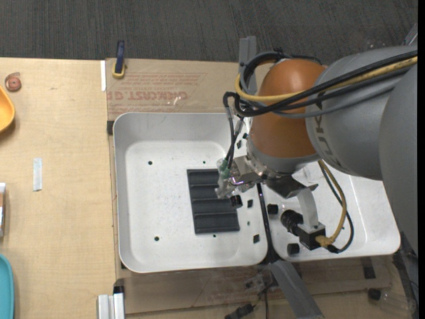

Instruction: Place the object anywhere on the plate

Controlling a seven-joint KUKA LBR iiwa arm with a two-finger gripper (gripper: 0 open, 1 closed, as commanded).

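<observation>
We see the arm reaching over the left bin, its gripper low against the right edge of a black ridged object lying flat on the bin's floor.

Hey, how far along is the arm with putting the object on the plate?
Nothing looks done yet. The black ridged object lies flat in the left white bin. In hand: the claw is low at the object's right edge, but I can't tell whether it grips. Left: lifting it and setting it on a plate.
</observation>
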